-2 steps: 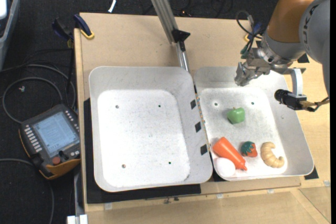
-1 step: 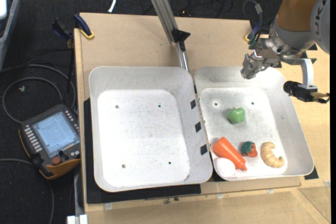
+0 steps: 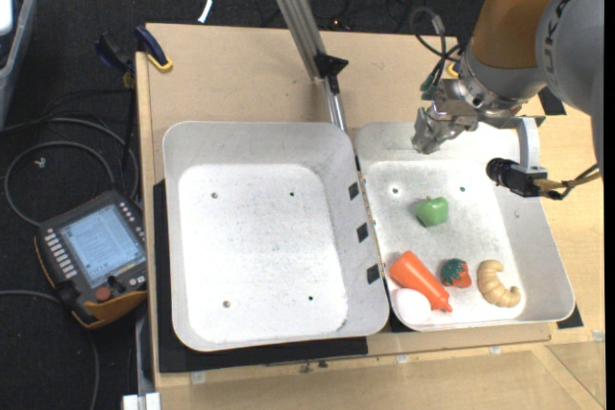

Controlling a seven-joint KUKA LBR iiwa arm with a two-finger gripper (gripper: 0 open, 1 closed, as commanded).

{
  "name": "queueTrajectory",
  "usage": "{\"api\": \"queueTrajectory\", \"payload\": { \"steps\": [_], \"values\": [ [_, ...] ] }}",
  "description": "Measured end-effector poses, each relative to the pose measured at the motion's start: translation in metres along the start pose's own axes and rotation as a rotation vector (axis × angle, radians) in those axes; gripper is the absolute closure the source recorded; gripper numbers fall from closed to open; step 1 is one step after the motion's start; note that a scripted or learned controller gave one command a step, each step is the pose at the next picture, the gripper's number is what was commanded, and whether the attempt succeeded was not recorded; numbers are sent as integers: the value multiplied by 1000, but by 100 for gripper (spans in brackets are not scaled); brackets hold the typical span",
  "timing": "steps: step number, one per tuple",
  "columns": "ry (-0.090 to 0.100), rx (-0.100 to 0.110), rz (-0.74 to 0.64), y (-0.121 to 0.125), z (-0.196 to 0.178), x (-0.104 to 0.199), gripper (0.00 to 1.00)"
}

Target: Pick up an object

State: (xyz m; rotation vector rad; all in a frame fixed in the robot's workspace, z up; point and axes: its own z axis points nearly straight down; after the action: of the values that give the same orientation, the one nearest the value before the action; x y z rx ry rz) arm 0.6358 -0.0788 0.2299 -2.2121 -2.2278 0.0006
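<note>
My gripper hung over the far end of the right bin, and I could not tell how my jaws stood; I could see nothing between them. The green pepper lay nearer the camera than my jaws, apart from them, on the bin floor. Farther toward the near rim lay the carrot beside a white egg, then a small red strawberry and a croissant, all well apart from me.

A teach pendant lies on the floor beside the bench
</note>
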Motion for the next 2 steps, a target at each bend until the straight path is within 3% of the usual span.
{"api": "queueTrajectory", "payload": {
  "steps": [1,2],
  "values": [
    [1,-1,-2,-6,1,60,100],
    [1,1,-2,-26,7,118,100]
  ]
}}
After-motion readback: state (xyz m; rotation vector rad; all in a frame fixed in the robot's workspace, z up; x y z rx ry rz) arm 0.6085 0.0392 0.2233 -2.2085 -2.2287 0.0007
